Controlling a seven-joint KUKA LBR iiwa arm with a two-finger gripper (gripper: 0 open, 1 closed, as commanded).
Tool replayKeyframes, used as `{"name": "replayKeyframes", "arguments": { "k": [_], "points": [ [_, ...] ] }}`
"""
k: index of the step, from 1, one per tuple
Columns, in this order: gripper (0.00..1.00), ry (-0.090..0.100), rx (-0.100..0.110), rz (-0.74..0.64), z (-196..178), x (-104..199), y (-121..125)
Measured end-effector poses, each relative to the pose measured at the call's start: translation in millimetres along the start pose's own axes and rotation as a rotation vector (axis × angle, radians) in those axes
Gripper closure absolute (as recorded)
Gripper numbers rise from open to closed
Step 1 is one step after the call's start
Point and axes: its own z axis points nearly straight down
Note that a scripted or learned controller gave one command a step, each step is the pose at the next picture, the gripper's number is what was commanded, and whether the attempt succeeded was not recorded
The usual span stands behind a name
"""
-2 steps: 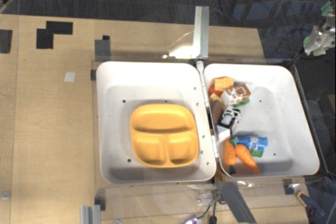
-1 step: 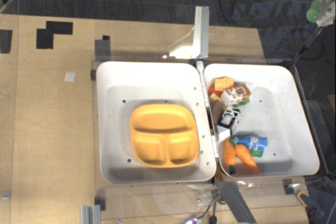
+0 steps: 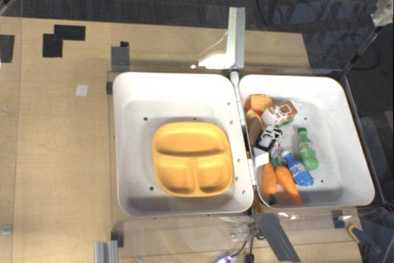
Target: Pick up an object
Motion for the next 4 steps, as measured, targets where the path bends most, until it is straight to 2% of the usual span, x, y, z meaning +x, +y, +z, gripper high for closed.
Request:
{"name": "replayKeyframes", "arguments": {
  "k": [1,2,3,4],
  "points": [
    [1.0,0.004,0.011,0.064,134,-6,-3],
    [1.0,0.003,0.01,0.345,180,-2,-4],
    [1.0,0.002,0.012,0.621,192,23,-4],
    [1.0,-0.002,0.014,1.117,172,2,-4]
  ]
}}
